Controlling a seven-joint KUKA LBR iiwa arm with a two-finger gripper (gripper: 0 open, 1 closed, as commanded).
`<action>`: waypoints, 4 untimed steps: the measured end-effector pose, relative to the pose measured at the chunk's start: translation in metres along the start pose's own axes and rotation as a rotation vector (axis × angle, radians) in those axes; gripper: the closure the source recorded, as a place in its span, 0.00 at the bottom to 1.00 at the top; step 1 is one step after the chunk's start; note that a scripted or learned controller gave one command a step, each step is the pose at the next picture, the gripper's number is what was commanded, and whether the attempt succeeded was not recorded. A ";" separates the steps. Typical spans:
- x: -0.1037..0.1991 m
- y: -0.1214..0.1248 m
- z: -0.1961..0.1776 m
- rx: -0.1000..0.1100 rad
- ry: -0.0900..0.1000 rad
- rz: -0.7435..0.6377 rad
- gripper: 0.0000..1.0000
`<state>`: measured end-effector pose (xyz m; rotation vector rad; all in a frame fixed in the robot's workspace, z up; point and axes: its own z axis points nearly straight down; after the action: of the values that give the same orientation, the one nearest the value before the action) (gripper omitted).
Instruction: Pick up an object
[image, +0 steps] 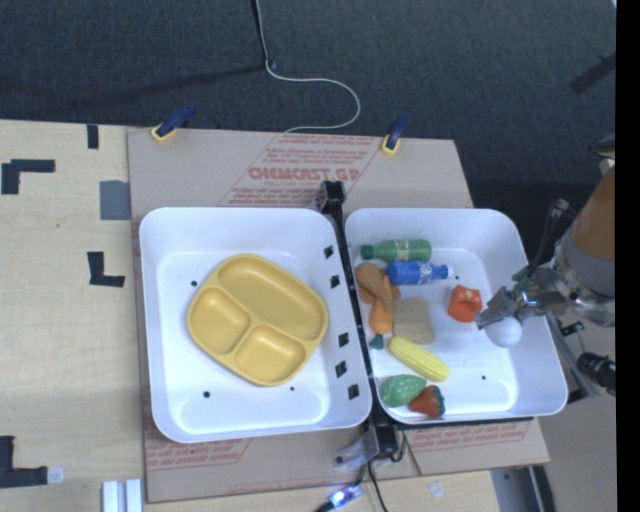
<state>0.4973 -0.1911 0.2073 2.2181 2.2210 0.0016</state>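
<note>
- Camera view, top-down at slant: two white bins side by side on cardboard sheet; arm enters from right.
- Left bin (165, 300): one yellow divided plate (257, 317), lying flat at an angle, approx. centre.
- Right bin (500, 232): holds all small items, clustered twd its left wall — green bottle (398, 250) and blue bottle (416, 272) lying on sides near top; orange carrot-like pieces (377, 293) below; tan slice (413, 322); corn cob (418, 358); green veg (400, 389) touching red strawberry-like item (428, 402) at front.
- Red-orange item (463, 303): sits apart from cluster, right of bottles, just beside the tool — likely easiest target, free on most sides.
- Gripper (503, 313): low over right side of right bin, angled in from right; prob. positioned for a descent. Pincer state: can't tell, too blurred.
- White round item (505, 332): directly under/at tool tip, touching or nearly; whether pinched can't tell. Small, pale, low contrast vs bin floor.
- Task obj.: not confirmed lifted.
</note>
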 end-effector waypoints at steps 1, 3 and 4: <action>0.001 0.001 -0.018 0.002 0.001 0.000 1.00; 0.105 0.047 -0.029 0.003 0.003 -0.006 1.00; 0.152 0.082 -0.011 0.004 0.002 -0.005 1.00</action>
<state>0.5790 -0.0387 0.2184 2.2154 2.2296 -0.0011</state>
